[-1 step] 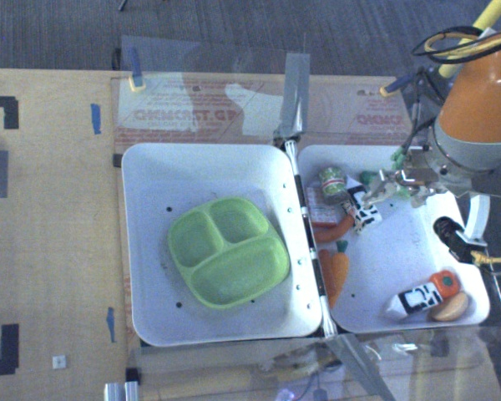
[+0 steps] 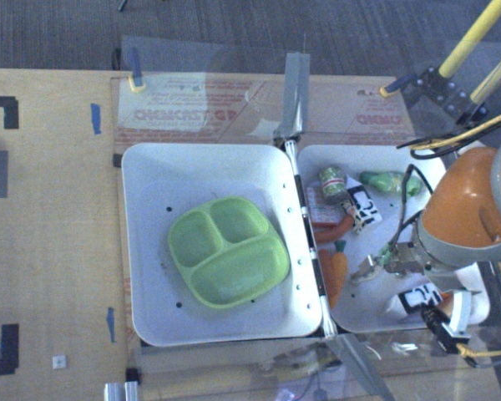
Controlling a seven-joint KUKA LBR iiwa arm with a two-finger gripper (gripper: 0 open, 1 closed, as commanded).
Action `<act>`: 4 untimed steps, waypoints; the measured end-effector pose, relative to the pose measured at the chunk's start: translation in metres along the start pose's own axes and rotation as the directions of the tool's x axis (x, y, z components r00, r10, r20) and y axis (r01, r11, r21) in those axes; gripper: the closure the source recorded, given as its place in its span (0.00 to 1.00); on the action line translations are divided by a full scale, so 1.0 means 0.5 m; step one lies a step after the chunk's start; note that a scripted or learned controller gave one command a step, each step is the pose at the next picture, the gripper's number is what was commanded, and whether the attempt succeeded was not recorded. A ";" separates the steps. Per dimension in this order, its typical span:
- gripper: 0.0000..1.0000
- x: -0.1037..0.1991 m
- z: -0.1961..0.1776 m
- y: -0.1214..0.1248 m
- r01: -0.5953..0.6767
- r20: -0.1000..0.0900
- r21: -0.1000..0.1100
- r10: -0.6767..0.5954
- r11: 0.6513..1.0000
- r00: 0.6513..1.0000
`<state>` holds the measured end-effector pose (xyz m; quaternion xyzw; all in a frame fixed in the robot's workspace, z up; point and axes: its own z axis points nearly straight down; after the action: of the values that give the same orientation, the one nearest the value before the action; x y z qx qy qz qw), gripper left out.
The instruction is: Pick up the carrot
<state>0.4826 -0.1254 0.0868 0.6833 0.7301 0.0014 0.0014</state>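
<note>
Nearest the lens, the arm (image 2: 463,211) with its orange band covers the right side of the right bin (image 2: 351,322) and half hides a white object (image 2: 476,306), hard to make out, at the near right corner. Its gripper (image 2: 377,266) hangs just right of the carrot (image 2: 332,276); open or closed, I cannot tell. That carrot lies along the bin's left wall, its long axis running far to near, thick end far, tip toward the near edge.

Gripper (image 2: 369,269): extended leftward from the wrist.
Wrist (image 2: 419,257): just right of the gripper.
Orange band (image 2: 463,203): up-right of the gripper.
</note>
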 end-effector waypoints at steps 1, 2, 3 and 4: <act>1.00 -0.002 -0.021 0.003 -0.002 0.001 -0.005 0.002 1.000 1.000; 0.00 -0.002 -0.022 0.003 -0.002 0.002 -0.005 0.002 1.000 1.000; 0.00 0.055 -0.001 0.039 -0.145 0.004 -0.002 0.145 0.989 0.989; 0.00 0.015 0.001 0.132 -0.516 0.002 0.000 0.516 0.856 0.856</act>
<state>0.5479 -0.1135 0.0866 0.8539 0.5204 0.0011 0.0016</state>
